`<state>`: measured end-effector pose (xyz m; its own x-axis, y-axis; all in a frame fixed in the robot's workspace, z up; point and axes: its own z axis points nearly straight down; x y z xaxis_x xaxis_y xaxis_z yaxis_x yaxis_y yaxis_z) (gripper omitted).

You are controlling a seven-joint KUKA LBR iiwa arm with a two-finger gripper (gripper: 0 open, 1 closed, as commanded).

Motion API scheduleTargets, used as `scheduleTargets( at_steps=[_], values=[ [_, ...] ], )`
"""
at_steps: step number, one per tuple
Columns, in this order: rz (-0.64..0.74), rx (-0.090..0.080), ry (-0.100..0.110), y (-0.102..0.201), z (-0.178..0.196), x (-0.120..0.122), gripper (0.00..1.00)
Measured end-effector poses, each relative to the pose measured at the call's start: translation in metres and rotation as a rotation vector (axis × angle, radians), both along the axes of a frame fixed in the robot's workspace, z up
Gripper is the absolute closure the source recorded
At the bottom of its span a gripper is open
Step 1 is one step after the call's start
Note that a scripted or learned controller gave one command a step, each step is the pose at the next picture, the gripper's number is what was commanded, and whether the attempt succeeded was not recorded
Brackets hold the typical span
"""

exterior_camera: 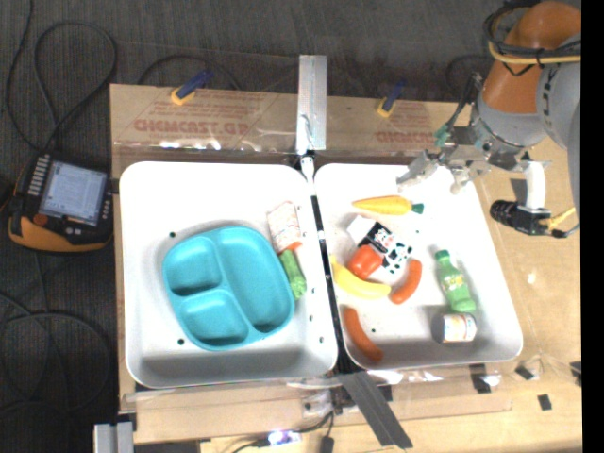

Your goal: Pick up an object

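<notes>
Over the upper right corner of the right-hand shallow white bin (491, 253), the grey arm with its orange band (528, 55) reaches in from the right, and its pincer (444, 170) hangs above the bin's far rim, apart from everything inside; from this slant I cannot tell how the pincer is set, and nothing shows in its grip. Below it in that bin lie a yellow corn cob with a green stem (385, 205), a small black-and-white spotted box (385, 242) leaning on an orange-red rounded toy (364, 261), a yellow banana (359, 284) just beneath them, a red sausage-shaped piece (406, 282) touching the banana's right end, a green plastic bottle (456, 281) to the right, a small pale tin can on its side (455, 327) just below the bottle, and an orange-brown sausage shape (359, 334) near the bin's front left. The left-hand white bin (142, 253) holds a turquoise divided plastic plate (226, 286), with a pale packet (282, 225) and a green elongated vegetable (295, 274) beside its right rim. A handheld control pad with a screen (61, 201) rests on the dark floor left of the table (547, 291).
</notes>
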<state>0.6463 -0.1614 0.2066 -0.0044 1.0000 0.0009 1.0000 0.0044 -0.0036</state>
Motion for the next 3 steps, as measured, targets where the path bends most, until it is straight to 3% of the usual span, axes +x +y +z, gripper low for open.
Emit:
scheduleTargets(
  at_steps=[1,2,3],
  values=[
    [0.311,-0.002,-0.002,0.001,-0.108,0.022,0.0],
    [0.314,0.001,0.011,0.002,-0.102,0.02,1.0],
    [0.348,0.0,-0.003,0.035,0.002,0.023,1.0]
  ],
)
